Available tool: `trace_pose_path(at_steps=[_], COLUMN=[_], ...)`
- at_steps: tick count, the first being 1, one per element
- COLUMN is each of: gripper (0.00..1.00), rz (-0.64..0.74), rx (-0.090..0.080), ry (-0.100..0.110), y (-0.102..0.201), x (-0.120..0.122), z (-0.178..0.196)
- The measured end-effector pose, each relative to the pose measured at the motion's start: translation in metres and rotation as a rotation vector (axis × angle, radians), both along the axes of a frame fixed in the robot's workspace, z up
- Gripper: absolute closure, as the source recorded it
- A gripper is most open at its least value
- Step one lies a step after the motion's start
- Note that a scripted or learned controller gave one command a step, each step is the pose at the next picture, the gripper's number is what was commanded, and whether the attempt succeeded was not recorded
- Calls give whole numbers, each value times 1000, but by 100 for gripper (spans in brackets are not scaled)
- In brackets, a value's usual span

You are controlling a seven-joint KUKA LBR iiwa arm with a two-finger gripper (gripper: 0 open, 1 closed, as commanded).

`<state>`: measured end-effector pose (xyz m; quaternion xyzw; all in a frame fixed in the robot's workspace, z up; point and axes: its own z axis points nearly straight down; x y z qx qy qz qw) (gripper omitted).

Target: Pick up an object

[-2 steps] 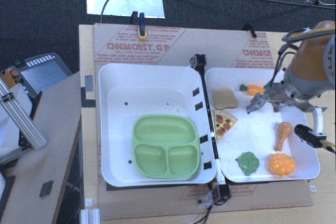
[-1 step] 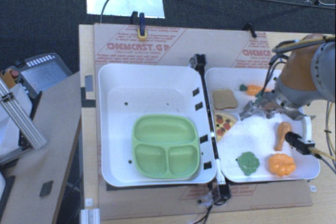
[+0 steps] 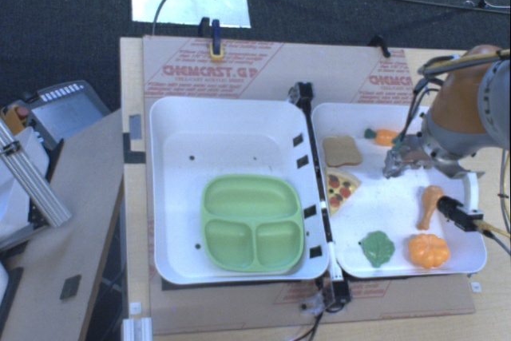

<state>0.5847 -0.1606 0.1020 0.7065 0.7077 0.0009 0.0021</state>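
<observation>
The right bin (image 3: 447,261) holds several toy foods: a tan bread slice (image 3: 342,150), a pizza slice (image 3: 341,189), a carrot (image 3: 384,136), a chicken drumstick (image 3: 430,206), a green broccoli piece (image 3: 377,247) and an orange pumpkin-like piece (image 3: 429,249). My gripper (image 3: 394,163) hangs low over the upper middle of this bin, just right of the bread slice and below the carrot. Nothing shows between its fingers.
The left bin (image 3: 172,172) holds a green divided tray (image 3: 254,221). A black divider (image 3: 315,172) runs between the bins. The arm's grey and orange body (image 3: 471,104) covers the right bin's upper right corner. A cable runs across the bench's back edge.
</observation>
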Motion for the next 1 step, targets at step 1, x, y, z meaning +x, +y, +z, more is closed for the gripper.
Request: trace_pose_path(at_steps=[1], gripper=[100], rz=[-2], rx=[1], ry=[1], y=[-2], x=[-8], z=[49])
